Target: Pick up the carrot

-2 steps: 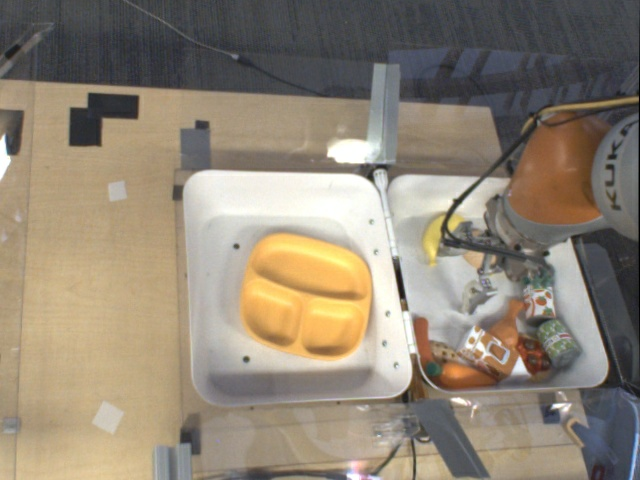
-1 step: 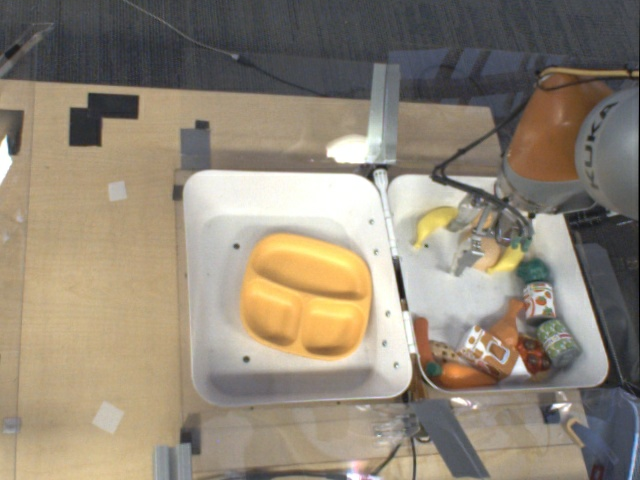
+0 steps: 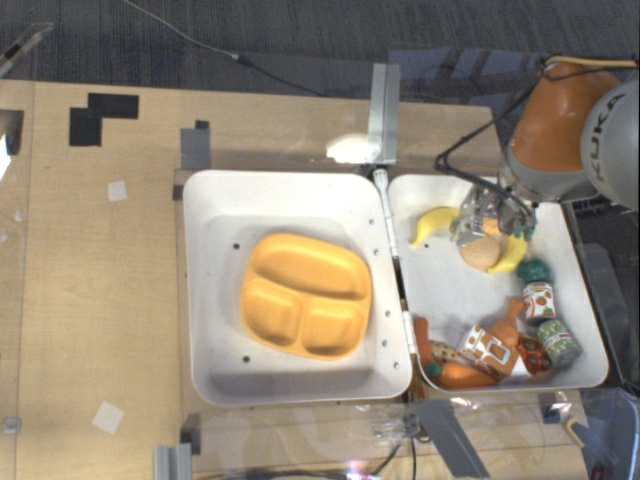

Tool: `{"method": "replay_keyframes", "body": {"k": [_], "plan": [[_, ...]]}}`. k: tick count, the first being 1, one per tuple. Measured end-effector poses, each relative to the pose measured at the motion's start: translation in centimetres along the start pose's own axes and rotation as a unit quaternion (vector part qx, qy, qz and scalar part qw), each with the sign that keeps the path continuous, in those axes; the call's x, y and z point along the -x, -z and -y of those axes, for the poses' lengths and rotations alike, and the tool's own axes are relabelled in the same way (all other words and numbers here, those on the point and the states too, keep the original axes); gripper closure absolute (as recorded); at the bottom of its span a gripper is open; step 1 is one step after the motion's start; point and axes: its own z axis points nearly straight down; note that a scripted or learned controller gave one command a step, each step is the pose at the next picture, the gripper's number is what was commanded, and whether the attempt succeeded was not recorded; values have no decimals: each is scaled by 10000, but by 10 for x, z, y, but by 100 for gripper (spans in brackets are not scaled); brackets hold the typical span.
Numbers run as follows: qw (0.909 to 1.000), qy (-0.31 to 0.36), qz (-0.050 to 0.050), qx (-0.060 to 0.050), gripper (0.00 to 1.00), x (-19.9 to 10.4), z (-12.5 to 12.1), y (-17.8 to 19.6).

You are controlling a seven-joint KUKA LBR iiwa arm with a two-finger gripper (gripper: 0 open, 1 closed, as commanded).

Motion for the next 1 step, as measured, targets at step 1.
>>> {"method": "replay_keyframes", "body": {"k": [1], "plan": [[9984,-563,14,-14,100,-58,32,133]]}}
